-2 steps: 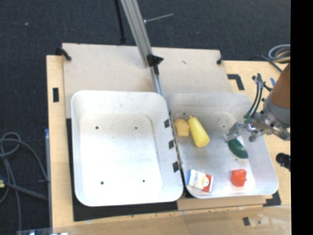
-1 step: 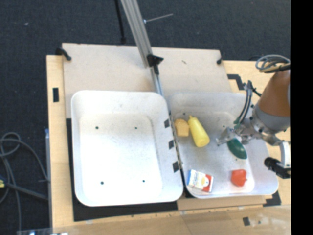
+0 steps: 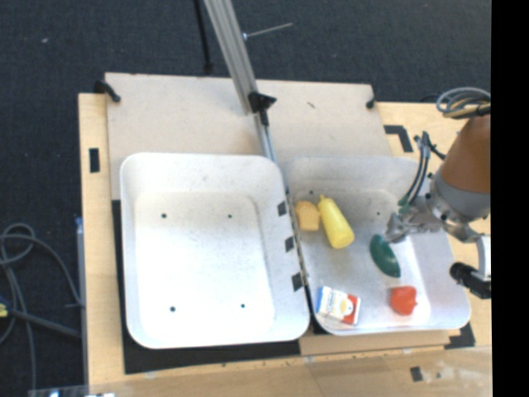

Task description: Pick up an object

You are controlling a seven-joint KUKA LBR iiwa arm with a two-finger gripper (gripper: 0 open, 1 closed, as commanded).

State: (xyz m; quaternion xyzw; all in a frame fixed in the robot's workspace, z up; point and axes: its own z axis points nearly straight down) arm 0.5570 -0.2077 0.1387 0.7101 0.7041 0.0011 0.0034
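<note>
Nearest the lens, small carton point(image 3: 338, 306) and red piece point(image 3: 402, 299) lie along right bin point(image 3: 355, 176) front wall, loose targets. Gripper point(image 3: 397, 230) hangs just above green object point(image 3: 384, 255), presumably lining up; grip state cannot be told, nothing visibly held. Yellow bottle point(image 3: 335, 222) lies beside the divider.

Dark carpet-like floor point(image 3: 347, 31) surrounds a pale wooden bench point(image 3: 190, 114). Metal pole point(image 3: 231, 44) slants overhead. Loose cables point(image 3: 33, 263), possibly power leads, lie left.

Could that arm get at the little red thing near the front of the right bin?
Probably yes. The red object lies alone on the right bin floor, nothing on top of it, and the gripper hangs just behind it, above the green object.
</note>
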